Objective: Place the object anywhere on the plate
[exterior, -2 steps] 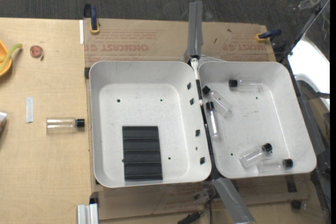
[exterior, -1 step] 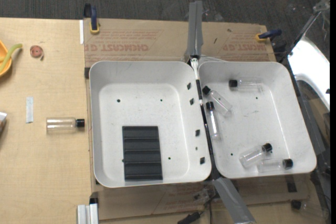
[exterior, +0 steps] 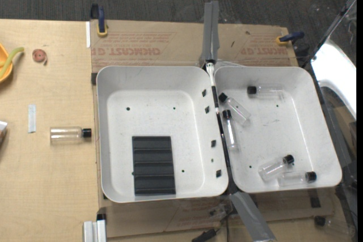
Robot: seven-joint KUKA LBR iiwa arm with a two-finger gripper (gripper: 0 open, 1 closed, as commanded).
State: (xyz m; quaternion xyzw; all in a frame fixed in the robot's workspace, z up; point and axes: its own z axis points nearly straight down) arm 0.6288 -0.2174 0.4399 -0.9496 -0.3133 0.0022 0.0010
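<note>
A black ribbed plate (exterior: 153, 165) lies flat in the left bin (exterior: 113, 88), near its front edge. The right bin (exterior: 306, 93) holds several clear vials with black caps. One vial (exterior: 264, 90) lies near the back. Two vials (exterior: 234, 108) (exterior: 228, 128) lie along the left wall. Two more (exterior: 276, 167) (exterior: 298, 178) lie close together at the front right corner. A pale grey part of the arm (exterior: 336, 68) reaches in at the right edge, outside the right bin.
A loose clear vial (exterior: 70, 134) lies on the wooden bench left of the bins, near a white strip (exterior: 32, 119), a pink disc (exterior: 38, 55) and a yellow object (exterior: 5, 62). Clamps (exterior: 99, 20) (exterior: 289, 38) hold the cardboard behind the bins.
</note>
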